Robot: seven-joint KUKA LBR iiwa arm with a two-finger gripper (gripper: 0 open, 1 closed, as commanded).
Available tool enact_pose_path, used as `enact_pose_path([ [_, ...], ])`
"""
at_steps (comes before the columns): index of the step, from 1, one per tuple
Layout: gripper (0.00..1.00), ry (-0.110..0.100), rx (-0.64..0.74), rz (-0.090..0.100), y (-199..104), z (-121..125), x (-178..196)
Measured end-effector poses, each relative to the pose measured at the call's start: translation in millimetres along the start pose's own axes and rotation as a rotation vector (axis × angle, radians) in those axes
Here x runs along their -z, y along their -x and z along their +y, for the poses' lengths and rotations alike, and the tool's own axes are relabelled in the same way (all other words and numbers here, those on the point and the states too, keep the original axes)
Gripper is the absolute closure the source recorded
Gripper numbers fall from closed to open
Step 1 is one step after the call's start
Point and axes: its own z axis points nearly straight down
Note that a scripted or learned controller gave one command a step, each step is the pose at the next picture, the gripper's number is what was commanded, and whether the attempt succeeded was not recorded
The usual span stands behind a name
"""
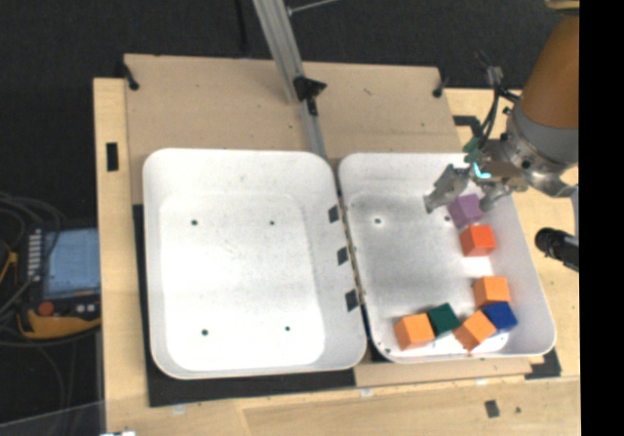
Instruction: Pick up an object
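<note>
Note: hand [466, 189] sits w/ fingers spread just above the purple block [465, 208] in the right bin [390, 258], apparently lined up to straddle it for pickup.

A wooden bench [112, 229] is seen on dark floor. The left bin [244, 163] is set on it, touching the right bin [390, 171] along the middle. A metal strut [276, 19] is mounted at the far edge, tilted. A blue device [70, 263] and cables [15, 229] are noted at far left.
</note>
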Motion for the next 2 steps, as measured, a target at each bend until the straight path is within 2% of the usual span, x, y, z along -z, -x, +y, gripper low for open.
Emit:
enact_pose_path([
  [1,0.00,0.005,-0.002,0.000,-0.1,0.7,2.2],
  [2,0.00,0.001,-0.007,-0.003,-7.0,-4.9,-48.7],
])
